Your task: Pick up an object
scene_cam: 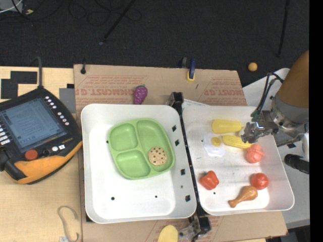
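Note:
The right bin (pixel 282 200) holds several toy foods: a yellow banana-like piece (pixel 225 126), a yellow corn cob (pixel 234 141), a pink round fruit (pixel 253 154), a red pepper (pixel 209 179), a red tomato (pixel 259 180) and a brown drumstick (pixel 244 196). My gripper (pixel 251 133) reaches in from the right and sits low at the right end of the corn cob, just above the pink fruit. The left bin (pixel 101 190) holds a green divided plate (pixel 128 135) with a cookie (pixel 157 156) in its right compartment.
A purple grape bunch (pixel 140 93) lies on the cardboard behind the left bin. A teach pendant (pixel 35 130) sits to the left of the bins. A yellow object (pixel 168 233) rests at the front edge. A small orange ball (pixel 252 66) lies far back right.

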Controlling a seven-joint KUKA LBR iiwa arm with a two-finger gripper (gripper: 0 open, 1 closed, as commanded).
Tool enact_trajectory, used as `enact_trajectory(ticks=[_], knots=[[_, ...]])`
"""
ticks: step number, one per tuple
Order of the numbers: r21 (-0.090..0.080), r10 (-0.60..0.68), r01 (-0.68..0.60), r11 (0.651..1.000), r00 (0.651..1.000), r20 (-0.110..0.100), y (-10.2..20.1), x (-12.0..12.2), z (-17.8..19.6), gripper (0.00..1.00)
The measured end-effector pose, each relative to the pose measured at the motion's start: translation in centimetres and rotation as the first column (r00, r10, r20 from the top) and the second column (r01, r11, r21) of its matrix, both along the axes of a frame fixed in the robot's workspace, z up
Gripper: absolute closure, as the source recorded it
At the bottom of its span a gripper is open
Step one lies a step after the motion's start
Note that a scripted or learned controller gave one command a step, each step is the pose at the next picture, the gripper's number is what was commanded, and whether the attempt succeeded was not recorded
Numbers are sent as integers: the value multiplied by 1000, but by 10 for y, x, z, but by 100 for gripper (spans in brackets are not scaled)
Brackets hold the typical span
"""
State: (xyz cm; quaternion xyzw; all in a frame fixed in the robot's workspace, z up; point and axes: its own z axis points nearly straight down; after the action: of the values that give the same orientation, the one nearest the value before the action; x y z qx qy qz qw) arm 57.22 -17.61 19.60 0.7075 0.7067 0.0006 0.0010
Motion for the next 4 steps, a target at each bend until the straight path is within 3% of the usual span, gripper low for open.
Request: enact_trajectory(ticks=[1, 2, 4], knots=[[1, 1, -1, 1000, 1000, -1, -1, 0, 33, 100], [2, 4, -4, 1000, 1000, -4, 60, 12, 33, 100], [3, 4, -4, 1000, 1000, -3, 155, 35, 24, 100]])
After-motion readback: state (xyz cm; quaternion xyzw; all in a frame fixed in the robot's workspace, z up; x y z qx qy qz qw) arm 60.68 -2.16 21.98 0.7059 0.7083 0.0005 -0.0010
